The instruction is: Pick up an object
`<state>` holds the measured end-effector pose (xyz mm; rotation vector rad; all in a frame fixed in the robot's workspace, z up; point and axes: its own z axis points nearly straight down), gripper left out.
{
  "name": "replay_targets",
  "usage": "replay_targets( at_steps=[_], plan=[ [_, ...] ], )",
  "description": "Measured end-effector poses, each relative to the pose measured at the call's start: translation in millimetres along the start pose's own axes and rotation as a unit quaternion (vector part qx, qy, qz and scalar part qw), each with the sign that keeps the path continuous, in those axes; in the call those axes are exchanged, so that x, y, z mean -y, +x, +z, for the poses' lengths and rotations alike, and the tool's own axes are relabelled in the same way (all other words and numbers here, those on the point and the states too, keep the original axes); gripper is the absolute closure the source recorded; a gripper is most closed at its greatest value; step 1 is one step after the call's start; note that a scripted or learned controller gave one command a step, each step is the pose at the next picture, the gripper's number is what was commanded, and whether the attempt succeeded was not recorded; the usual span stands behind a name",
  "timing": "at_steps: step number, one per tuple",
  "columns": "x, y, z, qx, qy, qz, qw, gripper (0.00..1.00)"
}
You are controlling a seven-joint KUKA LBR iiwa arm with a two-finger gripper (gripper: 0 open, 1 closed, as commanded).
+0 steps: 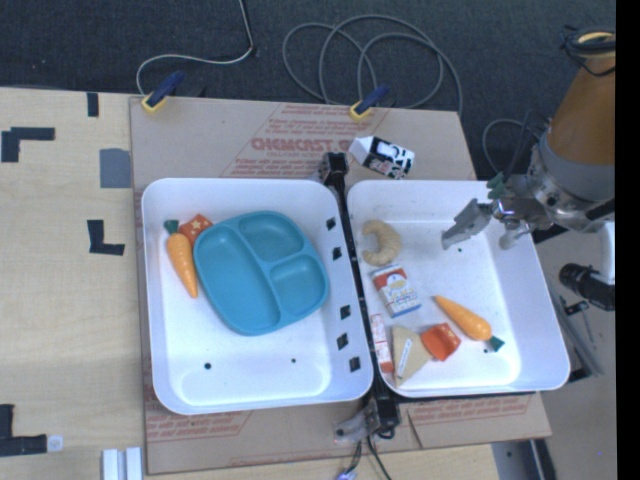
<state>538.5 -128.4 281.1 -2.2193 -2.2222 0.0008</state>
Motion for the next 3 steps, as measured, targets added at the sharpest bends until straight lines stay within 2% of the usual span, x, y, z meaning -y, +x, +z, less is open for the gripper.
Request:
replay_targets(
  at_steps=[1, 2, 3],
  plan=[
    [1, 57, 98, -0.001, 0.002, 0.0, 1.0, 0.0],
    [-46, 32, 195, 0.001, -0.003, 0.0, 1.0, 0.0],
    [-45, 32, 185, 0.001, -0.003, 0.0, 1.0, 1.0]
  ],
)
